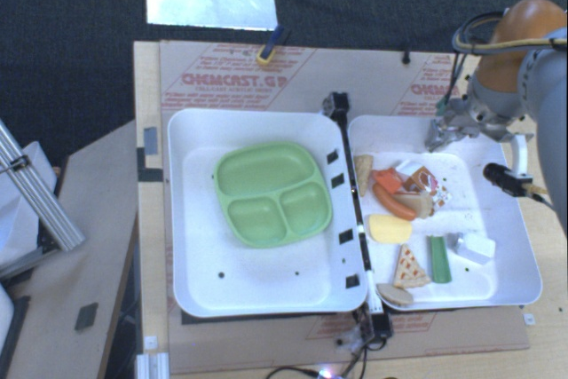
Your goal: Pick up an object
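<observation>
Above the right bin's [510, 275] far rim hangs the gripper [441, 136].

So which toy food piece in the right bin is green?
The upright green stick, right of the pizza slice; the other pieces are red, yellow, tan or white.

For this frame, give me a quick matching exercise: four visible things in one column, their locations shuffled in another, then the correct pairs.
Things:
1. green plastic divided plate
2. green rectangular block
3. pizza-slice toy
4. end effector

Places:
A. over the right bin's far edge
B. left bin
C. right bin, just right of the pizza slice
D. right bin, below the yellow piece

Pairs: 1-B, 2-C, 3-D, 4-A
</observation>
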Action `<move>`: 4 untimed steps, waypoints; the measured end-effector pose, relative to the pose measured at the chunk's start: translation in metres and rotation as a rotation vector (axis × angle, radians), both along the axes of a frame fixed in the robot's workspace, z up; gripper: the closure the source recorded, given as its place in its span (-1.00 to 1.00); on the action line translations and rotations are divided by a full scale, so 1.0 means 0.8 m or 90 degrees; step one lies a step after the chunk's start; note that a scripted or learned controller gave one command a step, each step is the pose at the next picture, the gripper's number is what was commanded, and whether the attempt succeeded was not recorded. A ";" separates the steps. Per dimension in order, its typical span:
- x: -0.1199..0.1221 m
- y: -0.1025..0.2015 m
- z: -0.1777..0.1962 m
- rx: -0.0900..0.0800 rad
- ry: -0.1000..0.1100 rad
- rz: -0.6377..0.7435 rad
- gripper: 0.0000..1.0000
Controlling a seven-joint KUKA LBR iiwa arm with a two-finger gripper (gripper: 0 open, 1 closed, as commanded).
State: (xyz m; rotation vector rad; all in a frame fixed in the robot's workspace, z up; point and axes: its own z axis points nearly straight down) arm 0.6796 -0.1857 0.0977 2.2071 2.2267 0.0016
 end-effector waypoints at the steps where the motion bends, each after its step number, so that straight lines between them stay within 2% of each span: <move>1: 0.010 0.010 0.066 0.002 0.000 -0.002 1.00; 2: 0.007 0.017 0.144 0.002 -0.001 -0.001 1.00; 3: 0.008 0.017 0.160 0.002 0.001 -0.001 1.00; 4: -0.038 0.069 0.172 0.003 0.003 0.000 1.00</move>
